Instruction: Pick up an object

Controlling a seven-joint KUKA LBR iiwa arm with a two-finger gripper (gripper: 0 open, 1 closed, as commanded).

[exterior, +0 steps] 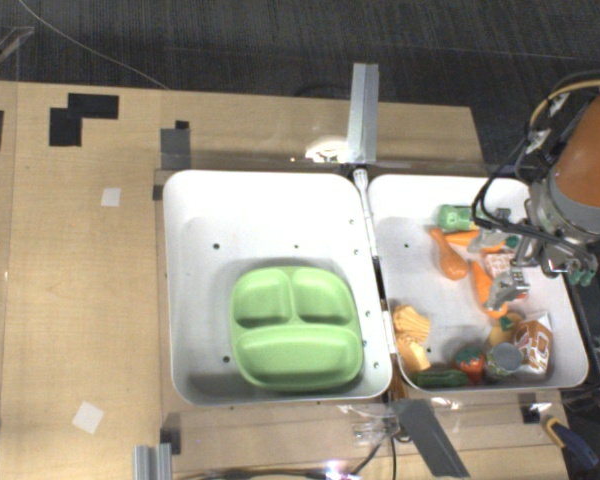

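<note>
Bins sit side by side at the centre of the wooden surface (70,298), and the arm (590,168) comes in from the right edge of the frame, its orange band hanging over the right bin's (410,218) upper right corner. Down at its tip, the gripper (510,283) hovers low over the right half of that bin, right among the clutter. Whether the jaws are spread or pressed together, I cannot tell; the metal parts blur into the items beneath them.

Below and around the tip lies a pile of small toy foods: a green piece (453,215) near the bin's top, an orange carrot-like piece (450,256) just beside it, a yellow ridged piece (411,322) toward the lower left, a red and green item (468,362) along the bottom wall, and a small printed packet (533,344) in the lower right corner.

Over in the left bin (210,208), a green divided tray (296,326) rests in the lower middle, with three compartments facing up.
</note>
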